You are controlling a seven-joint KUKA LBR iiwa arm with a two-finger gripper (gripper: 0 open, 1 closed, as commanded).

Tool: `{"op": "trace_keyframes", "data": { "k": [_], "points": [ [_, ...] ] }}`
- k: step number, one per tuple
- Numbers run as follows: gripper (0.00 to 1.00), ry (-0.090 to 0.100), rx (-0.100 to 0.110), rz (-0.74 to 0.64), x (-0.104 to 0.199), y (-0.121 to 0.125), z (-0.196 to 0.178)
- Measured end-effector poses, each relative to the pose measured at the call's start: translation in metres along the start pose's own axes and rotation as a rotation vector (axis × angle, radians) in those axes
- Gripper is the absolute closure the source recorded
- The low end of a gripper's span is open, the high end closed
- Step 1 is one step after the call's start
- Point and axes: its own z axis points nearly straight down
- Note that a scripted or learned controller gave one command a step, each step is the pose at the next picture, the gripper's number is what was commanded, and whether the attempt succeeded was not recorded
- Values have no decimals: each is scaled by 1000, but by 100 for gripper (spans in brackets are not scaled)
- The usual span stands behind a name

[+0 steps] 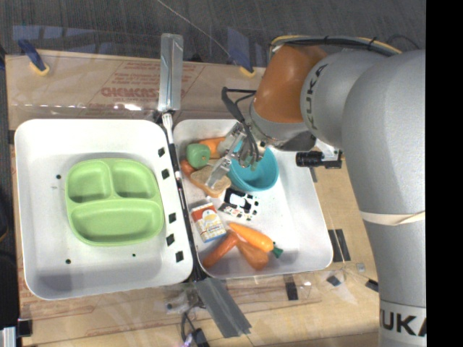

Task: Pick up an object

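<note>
Landmark: shallow white right-hand bin (311, 223). At its near edge, an orange plastic carrot (251, 236), untouched. Beyond, at its centre, a teal plastic bowl (259, 173); pincer (244, 152) poised over bowl's rim, probably targeting it. Finger opening: cannot tell.

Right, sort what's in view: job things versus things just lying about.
Job:
- claw
- blue bowl
- carrots
- green ball
- black-and-white card
- small packet

Lying about:
- green divided plate in the left bin
- metal divider
</note>
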Motion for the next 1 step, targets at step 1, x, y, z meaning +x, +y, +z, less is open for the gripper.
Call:
{"op": "trace_keyframes", "data": {
  "k": [1],
  "points": [
    [0, 2, 4, -133, 11, 13, -93]
  ]
}}
